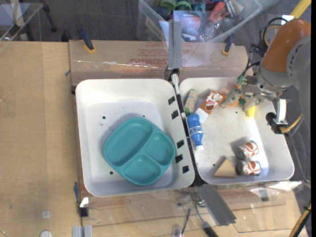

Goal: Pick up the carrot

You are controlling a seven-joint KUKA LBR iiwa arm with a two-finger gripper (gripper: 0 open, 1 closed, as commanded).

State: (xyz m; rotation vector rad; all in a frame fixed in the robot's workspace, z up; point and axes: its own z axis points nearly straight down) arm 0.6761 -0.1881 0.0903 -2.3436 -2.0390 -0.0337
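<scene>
The carrot (230, 101) is a small orange piece with a green end, lying near the back of the right bin (222, 137). It sits beside a brown and white packet (212, 101). My gripper (245, 95) hangs low over the back right of that bin, right at the carrot's green end. The grey arm with its orange band (286, 36) comes in from the right. The wrist hides the spot where gripper and carrot meet, so I cannot see whether the carrot is held.
The right bin also holds a yellow piece (251, 111), a blue bottle (195, 131), a brown brush-like item (190, 101), two cans (248, 158) and a tan wedge (224, 168). A teal divided plate (139, 151) lies in the left bin (98, 107). A clear tub of toys (197, 4) stands behind.
</scene>
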